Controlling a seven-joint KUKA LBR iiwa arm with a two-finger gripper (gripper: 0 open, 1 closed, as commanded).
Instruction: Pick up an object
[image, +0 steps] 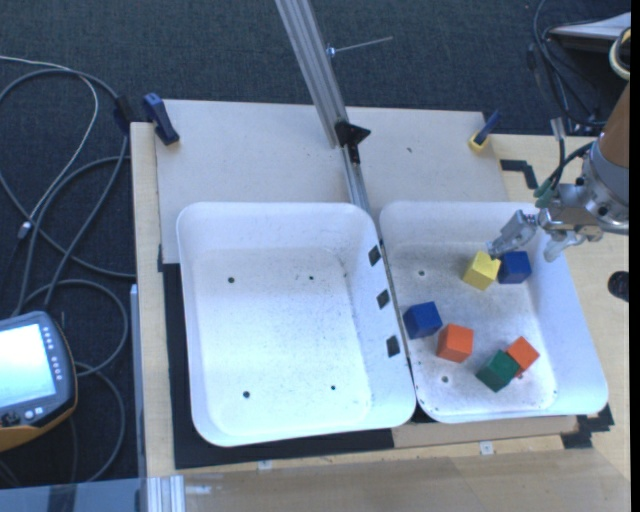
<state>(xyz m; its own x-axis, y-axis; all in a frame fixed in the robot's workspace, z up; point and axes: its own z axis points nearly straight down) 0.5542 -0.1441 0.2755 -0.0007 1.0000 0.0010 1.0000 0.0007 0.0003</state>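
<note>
The right bin (575, 330) holds several small blocks. A yellow block (481, 271) and a blue block (515, 267) touch each other near its far side. Another blue block (421, 319) sits by the bin's left wall. An orange block (455, 342) lies in the middle, and a green block (497, 371) leans against a second orange block (522, 353) near the front. My gripper (527, 244) hangs at the bin's far right, just above and behind the yellow and blue pair. Its fingers are spread open with nothing between them.
The left bin (200, 300) stands beside the right one, with black clips along the shared wall. A slanted metal rail (318, 75) runs to the bench's back. Cables trail behind the arm at the upper right. A handheld pendant (30, 375) lies on the floor at left.
</note>
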